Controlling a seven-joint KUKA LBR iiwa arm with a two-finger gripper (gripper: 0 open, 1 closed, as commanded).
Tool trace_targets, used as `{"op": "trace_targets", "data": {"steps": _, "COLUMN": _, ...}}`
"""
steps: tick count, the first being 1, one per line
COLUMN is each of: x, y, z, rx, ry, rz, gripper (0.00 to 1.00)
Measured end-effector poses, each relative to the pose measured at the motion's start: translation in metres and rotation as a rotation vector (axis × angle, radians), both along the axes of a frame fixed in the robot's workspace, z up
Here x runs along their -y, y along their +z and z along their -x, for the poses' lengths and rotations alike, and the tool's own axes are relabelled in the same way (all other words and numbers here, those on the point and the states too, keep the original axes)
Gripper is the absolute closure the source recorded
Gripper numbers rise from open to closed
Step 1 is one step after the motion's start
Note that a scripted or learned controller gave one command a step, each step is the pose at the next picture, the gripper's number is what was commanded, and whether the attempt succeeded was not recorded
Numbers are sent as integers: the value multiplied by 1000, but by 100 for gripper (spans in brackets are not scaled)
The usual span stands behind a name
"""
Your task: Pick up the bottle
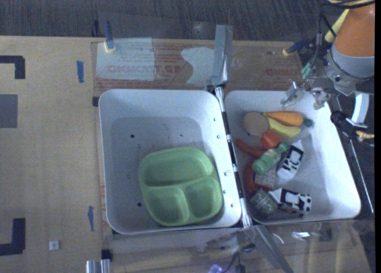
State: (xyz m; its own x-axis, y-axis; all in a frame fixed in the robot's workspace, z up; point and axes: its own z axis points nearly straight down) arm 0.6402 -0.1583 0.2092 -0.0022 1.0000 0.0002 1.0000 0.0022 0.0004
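While our grey two-finger gripper hovers over the right white bin's far edge, fingers' state impossible to tell, we judge the approach underway: next descend toward the small green plastic bottle lying mid-bin among toy food.

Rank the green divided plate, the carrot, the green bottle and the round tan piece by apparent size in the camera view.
1. green divided plate, by far the largest
2. carrot and green bottle, too alike to rank
3. round tan piece
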Motion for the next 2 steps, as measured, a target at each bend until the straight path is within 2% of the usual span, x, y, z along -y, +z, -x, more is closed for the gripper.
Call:
{"op": "trace_targets", "data": {"steps": 1, "x": -14, "y": -80, "z": 53, "rx": 0, "ry": -51, "rz": 0, "gripper": 0}}
{"op": "trace_targets", "data": {"steps": 2, "x": -27, "y": -102, "z": 102, "rx": 64, "ry": -203, "rz": 15, "gripper": 0}}
